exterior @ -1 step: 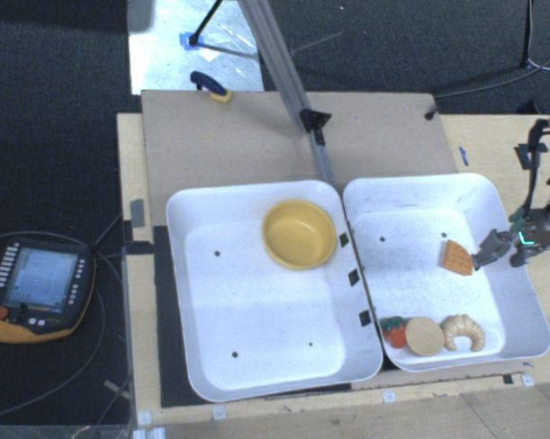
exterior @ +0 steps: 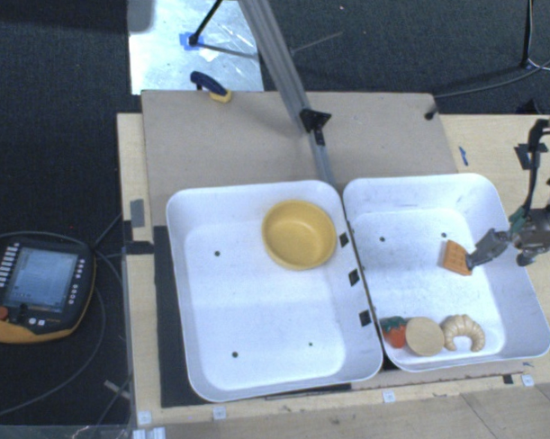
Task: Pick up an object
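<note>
Orange block (exterior: 455, 257) touching the gripper (exterior: 475, 258) tip, jaws' state unclear, arm (exterior: 537, 232) cut off at right edge.

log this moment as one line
arm: in from right | gripper: at orange piece, right bin | grasp: unconfirmed | yellow bowl: left bin

A pale wooden bench (exterior: 290, 132) carries a brown board, and on it two shallow white bins sit side by side, their inner rims touching. The left bin (exterior: 261, 350) and right bin (exterior: 409, 200) rest near the bench's front edge. A blue-and-yellow clamp (exterior: 209, 85) grips the board's back-left edge.
</note>
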Controlling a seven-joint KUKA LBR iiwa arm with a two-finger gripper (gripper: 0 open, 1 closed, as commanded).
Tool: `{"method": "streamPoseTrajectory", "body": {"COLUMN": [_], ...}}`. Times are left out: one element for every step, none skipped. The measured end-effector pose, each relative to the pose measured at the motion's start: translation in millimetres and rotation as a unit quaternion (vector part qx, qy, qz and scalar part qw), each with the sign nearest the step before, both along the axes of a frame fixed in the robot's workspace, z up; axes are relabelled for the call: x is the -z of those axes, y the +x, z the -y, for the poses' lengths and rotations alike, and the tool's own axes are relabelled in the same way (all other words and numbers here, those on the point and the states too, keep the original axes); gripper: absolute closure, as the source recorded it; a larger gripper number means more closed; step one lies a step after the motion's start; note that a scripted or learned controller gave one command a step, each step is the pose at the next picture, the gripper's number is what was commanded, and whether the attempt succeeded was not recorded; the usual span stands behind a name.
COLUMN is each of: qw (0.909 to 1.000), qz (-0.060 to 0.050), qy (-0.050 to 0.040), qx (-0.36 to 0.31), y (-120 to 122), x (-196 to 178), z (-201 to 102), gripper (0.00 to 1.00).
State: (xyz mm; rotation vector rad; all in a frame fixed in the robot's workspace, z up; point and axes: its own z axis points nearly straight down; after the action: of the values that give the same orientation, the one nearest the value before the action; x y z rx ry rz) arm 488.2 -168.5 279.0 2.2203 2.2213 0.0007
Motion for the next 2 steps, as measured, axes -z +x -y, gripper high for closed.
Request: {"method": "streamPoseTrajectory", "body": {"qw": [1.0, 1.0], "qz": [-0.002, -0.003], "qy": [0.0004, 0.0008], "qx": [0.0, 0.0], "y": [4, 2], "x": [52, 113], "z": [9, 3], "gripper": [0.0, 0.0]}}
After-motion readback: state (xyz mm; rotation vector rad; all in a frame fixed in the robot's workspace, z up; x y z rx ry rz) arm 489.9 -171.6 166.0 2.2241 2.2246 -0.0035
